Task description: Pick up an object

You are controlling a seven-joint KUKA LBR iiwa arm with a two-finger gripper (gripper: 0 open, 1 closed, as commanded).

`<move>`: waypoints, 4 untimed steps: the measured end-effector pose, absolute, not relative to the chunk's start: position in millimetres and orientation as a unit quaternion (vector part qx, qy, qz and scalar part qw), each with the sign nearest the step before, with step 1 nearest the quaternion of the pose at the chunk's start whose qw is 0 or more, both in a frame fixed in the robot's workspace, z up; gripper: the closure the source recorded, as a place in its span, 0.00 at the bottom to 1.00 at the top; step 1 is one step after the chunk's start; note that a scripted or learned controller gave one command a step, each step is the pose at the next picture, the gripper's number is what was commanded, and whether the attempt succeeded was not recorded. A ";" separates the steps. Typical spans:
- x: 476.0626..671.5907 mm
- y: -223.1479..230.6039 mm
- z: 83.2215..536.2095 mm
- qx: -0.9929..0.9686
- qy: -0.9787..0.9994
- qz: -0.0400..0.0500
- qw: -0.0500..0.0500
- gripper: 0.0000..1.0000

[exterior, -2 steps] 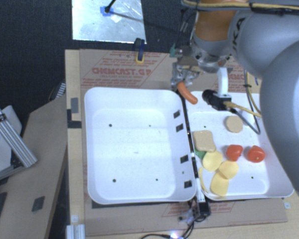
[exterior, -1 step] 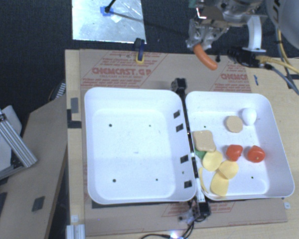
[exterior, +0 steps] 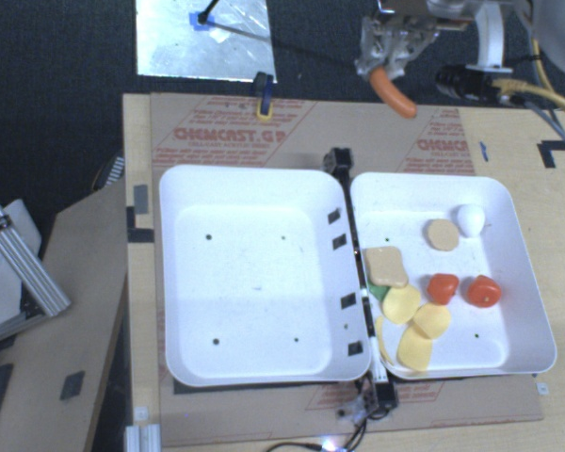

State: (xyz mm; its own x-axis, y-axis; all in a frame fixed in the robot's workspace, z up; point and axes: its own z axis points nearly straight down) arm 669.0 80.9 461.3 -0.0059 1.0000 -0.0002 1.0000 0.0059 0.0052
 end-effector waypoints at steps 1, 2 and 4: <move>668.6 78.4 483.9 0.705 0.709 0.001 0.002 1.00; 668.4 70.6 537.9 0.705 0.709 0.003 0.002 1.00; 668.4 -40.2 452.4 0.708 0.706 0.000 0.001 1.00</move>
